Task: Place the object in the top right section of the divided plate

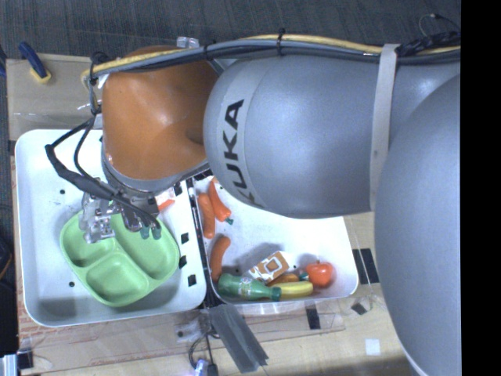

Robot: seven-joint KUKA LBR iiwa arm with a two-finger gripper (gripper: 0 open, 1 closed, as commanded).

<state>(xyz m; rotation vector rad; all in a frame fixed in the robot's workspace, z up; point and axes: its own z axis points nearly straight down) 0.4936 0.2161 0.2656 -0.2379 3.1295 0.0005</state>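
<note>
Left bin (35, 210): one shallow white plastic bin is seen at the left; one light-green divided plastic plate (117, 276) with three sections lies in it, toward the near side
Gripper (117, 219): one metal two-finger gripper is seen low over the plate's far sections, below the orange band; whether the fingers are apart or together cannot be told, since cables and the wrist crowd them; no object is made out between them
Task object: where it is cannot be told; nothing is seen lying in any plate section
Right bin (348, 241): one white bin beside the first; three orange carrot-like sticks (207, 214) are counted near the dividing wall; one green bottle-shaped toy (246, 288), one yellow banana-shaped toy (296, 290), one red tomato-like toy (319, 273) and one small orange-and-white box (270, 266) are clustered at the near edge, touching one another
Risk: if an object is carried, it could be released over the wrong section, because the gripper hangs near the ridge between sections; the plate could be nudged by the low fingers; an empty grasp is also possible, judged from nothing being seen held
</note>
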